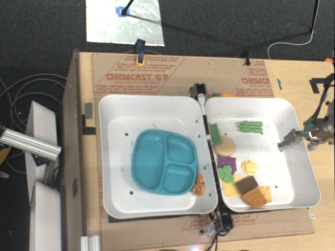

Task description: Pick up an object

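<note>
Two shallow white bins sit side by side on the bench, as you see them from above at a slant. The left bin (112, 140) holds a teal divided plate (164, 161) with three compartments, lying flat near the bin's middle; a small orange-brown pretzel-shaped piece (198, 184) lies just beside the plate's lower right corner, against the wall shared with the other bin.

The right bin (293, 140) holds the loose toy food items. A green ridged piece (250, 126) lies alone in the upper middle. Along the left wall you find a green strip (214, 134), a tan round piece (225, 147) just below it, a purple piece (226, 162) and a bright green piece (226, 174). A small yellow piece (248, 167) lies to their right, and near the lower edge a dark brown block (247, 184) rests against an orange waffle-like piece (257, 195).

The gripper (288, 139) enters from the right edge, over the right side of the right bin (well apart from every item). You cannot tell how far its jaws are parted, since the view blurs them into one grey shape. No item lies at its tip.
</note>
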Motion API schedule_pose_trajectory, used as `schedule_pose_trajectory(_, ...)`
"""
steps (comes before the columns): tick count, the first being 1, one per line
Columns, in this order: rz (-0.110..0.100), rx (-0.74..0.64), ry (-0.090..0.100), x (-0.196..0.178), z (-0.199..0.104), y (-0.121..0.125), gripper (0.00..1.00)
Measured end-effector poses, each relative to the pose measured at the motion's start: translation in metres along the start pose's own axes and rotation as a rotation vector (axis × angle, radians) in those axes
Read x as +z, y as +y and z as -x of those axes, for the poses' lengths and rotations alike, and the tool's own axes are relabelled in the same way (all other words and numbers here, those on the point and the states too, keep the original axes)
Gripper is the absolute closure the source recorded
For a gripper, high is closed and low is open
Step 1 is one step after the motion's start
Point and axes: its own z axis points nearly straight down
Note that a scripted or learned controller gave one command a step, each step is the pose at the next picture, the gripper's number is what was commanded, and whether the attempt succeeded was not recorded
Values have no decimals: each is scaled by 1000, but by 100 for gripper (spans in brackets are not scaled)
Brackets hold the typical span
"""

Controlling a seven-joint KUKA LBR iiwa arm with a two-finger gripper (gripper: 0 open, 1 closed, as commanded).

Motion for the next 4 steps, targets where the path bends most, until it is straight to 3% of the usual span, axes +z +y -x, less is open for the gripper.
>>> schedule_pose_trajectory(1, -4, -5, 4, 82, -62, -3, 0)
schedule_pose_trajectory(2, -2, 2, 1, 185, -54, -4, 0)
schedule_pose_trajectory(3, 6, -2, -2, 180, -31, 80, 0)
schedule_pose_trajectory(4, -15, -1, 2, 180, -48, 177, 0)
